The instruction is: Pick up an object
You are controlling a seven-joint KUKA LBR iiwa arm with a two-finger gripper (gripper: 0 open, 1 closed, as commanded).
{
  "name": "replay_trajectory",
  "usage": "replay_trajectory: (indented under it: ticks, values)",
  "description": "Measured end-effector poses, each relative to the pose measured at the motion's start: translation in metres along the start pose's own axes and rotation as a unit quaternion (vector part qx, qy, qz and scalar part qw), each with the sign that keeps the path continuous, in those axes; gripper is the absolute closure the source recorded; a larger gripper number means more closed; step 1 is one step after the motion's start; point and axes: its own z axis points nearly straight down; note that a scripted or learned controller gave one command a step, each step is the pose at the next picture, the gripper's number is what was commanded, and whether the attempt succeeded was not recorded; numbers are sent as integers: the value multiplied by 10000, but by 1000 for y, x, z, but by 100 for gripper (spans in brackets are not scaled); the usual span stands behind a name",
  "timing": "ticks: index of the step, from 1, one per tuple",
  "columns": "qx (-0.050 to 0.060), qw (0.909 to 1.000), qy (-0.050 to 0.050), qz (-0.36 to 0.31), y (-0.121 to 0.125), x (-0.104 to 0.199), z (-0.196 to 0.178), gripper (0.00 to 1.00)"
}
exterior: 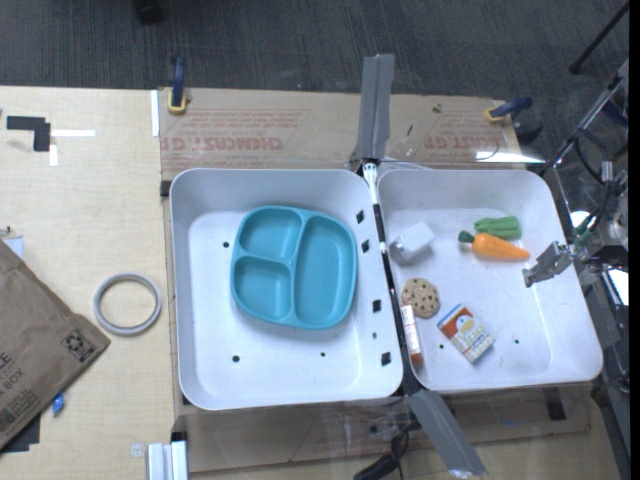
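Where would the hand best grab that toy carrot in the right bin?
Probably from above, across the middle of the carrot's orange body. It lies flat and nearly crosswise, leaves toward the bin's far wall, tip toward the hand; its narrow width suits a two-finger pinch.

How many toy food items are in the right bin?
2: a carrot toward the far right side, and a cookie near the divider. The small carton beside the cookie may count as a third.
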Motion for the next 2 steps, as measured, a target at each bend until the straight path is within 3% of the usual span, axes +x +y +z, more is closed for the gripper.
replay_trajectory:
  ticks: [1,2]
  values:
    - [-5,9999,-4,117,78,-14,25,0]
    - [-18,9952,-12,-982,69,-26,-3,0]
